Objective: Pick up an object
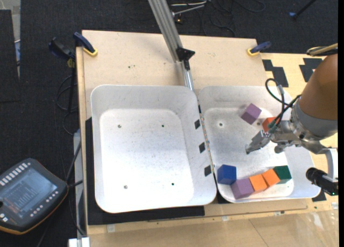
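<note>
Seen from above, two white bins sit side by side on a pale wooden bench. The left bin [107,133] fills the centre-left of the frame; the right bin [226,101] lies at centre-right.

We see the arm [322,101] entering from the right edge, with its gripper [257,145] low over the middle of the right bin. We cannot tell how far its fingers are parted, and we see no object between them.

A light purple block [250,114] lies above and just left of the gripper, apart from it. Along the lower edge of the right bin we find four blocks: a blue block [227,174] at the left, then a purple block [242,188], an orange block [258,181] and a green block [281,174], the last three in a touching row that rises toward the right.

A control pendant [27,195] rests at the lower left of the frame, on the dark floor.
</note>
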`<state>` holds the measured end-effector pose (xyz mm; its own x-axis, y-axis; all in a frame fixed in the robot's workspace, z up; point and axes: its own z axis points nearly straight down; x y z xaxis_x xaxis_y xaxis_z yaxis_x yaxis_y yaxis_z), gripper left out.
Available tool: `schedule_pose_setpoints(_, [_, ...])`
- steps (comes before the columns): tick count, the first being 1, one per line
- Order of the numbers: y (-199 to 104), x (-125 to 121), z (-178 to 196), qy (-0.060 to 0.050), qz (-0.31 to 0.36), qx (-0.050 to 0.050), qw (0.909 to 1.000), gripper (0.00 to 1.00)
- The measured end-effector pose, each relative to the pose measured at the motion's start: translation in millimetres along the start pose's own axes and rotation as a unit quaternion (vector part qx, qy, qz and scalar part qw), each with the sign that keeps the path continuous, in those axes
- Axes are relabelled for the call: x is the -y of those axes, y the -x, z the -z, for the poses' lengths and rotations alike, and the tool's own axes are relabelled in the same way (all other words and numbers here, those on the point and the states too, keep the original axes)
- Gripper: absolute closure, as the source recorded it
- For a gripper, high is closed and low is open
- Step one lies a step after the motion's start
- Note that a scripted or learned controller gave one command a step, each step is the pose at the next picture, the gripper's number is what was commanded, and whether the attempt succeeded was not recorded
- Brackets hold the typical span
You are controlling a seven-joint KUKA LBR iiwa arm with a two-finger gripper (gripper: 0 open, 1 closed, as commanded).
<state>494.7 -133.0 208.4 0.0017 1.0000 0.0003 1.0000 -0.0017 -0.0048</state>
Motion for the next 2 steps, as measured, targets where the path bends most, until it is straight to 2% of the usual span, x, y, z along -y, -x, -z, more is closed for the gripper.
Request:
schedule_pose_setpoints(1, [-8,-6,-47,0.002,0.000,0.000,1.0000,0.00])
schedule_pose_setpoints(2, [-6,-7,-110,-0.001,0.000,0.000,1.0000,0.00])
